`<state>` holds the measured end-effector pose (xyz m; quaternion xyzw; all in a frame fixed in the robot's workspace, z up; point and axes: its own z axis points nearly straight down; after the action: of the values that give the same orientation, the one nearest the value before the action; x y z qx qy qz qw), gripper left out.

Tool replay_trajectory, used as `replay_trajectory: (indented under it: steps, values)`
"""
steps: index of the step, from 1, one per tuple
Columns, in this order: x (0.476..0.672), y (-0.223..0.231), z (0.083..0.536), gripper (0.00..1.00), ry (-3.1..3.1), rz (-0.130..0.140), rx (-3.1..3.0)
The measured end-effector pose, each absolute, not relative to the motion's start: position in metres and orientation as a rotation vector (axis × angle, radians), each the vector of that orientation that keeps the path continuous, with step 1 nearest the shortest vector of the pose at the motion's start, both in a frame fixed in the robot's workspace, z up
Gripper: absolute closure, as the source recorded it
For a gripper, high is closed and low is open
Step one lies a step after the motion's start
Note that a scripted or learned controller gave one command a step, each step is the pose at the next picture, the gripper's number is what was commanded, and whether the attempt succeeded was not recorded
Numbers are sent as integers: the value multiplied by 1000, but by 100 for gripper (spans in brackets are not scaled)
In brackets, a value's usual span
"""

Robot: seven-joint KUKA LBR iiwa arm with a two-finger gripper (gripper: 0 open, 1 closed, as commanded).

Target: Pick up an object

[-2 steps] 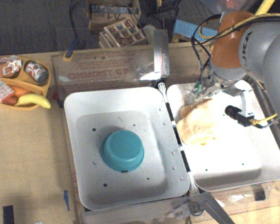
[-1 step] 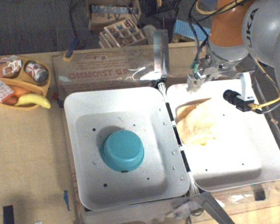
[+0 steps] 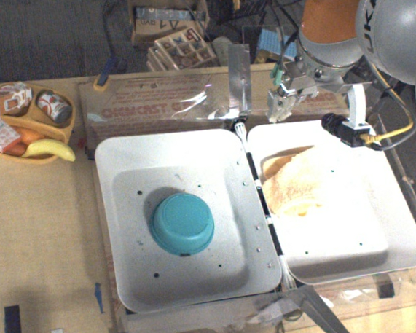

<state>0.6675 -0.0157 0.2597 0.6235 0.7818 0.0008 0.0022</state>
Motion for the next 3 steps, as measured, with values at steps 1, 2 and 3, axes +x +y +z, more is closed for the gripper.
replay_trajectory:
  steps: [1, 2, 3]
  values:
    - [669, -15, 271, 100, 2452, 5, 1948]
    - [669, -14, 271, 0, 2452, 5, 1948]
    - [603, -69, 185, 0, 2324, 0, 2113]
